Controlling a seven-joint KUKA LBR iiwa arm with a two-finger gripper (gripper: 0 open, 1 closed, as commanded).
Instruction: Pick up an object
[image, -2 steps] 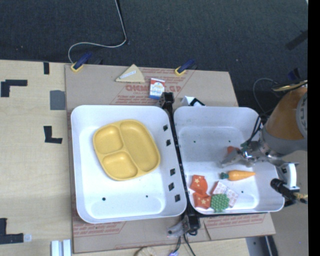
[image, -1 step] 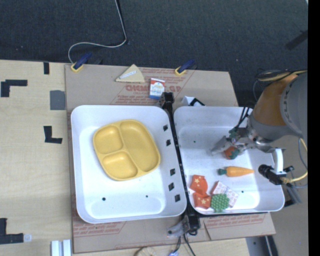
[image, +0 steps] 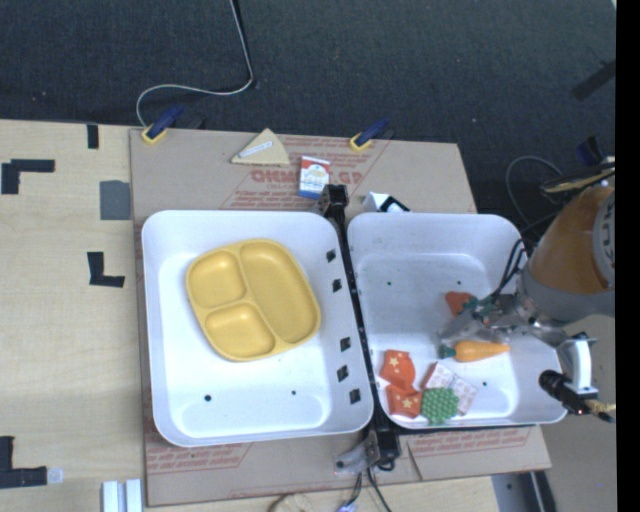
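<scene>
At the near edge of my right bin (image: 500, 235) lie a green round object (image: 439, 403), a small patterned card (image: 447, 381) and two red-orange pieces (image: 400, 383). Just beyond them an orange carrot-like toy (image: 478, 350) rests on the bin floor, and my end effector (image: 470, 322) sits right over its left end; I cannot tell how my fingers stand. A small red piece (image: 457, 299) lies just past it. In the left bin (image: 160, 300) sits a yellow divided plate (image: 252, 298). Farther back on the table, a small red and white box (image: 314, 177) stands beside a tan wedge (image: 264, 149).
</scene>
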